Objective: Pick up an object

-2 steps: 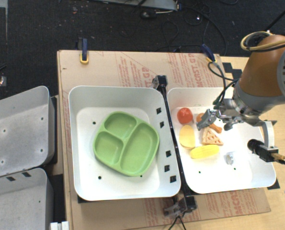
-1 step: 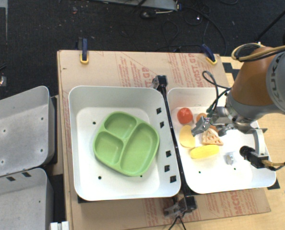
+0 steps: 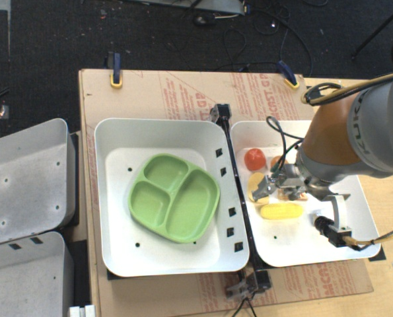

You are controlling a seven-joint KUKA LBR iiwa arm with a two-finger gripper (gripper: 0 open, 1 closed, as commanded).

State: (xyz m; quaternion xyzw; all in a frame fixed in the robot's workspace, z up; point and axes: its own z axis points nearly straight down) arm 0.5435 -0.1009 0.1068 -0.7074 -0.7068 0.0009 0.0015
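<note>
A cardboard-topped desk [image 3: 183, 98] printed with reversed red lettering, too broken up to read, stands on dark speckled floor [image 3: 44, 32] strewn with black cables; blue-and-yellow clamps [image 3: 116, 70] pin its far edge. Two white bins sit side by side on it. The left bin [image 3: 110, 243] holds a green three-compartment plate [image 3: 175, 197] near its middle, with bare white floor all round it. The right bin [image 3: 361, 243], toward the desk's right edge, holds a red tomato-like ball [image 3: 254, 158] at its far left and a yellow banana-shaped piece [image 3: 280, 211] just nearer. The jaws [image 3: 270, 185] hang between these two, over a small yellowish item; how far open they are, I cannot tell.
</note>
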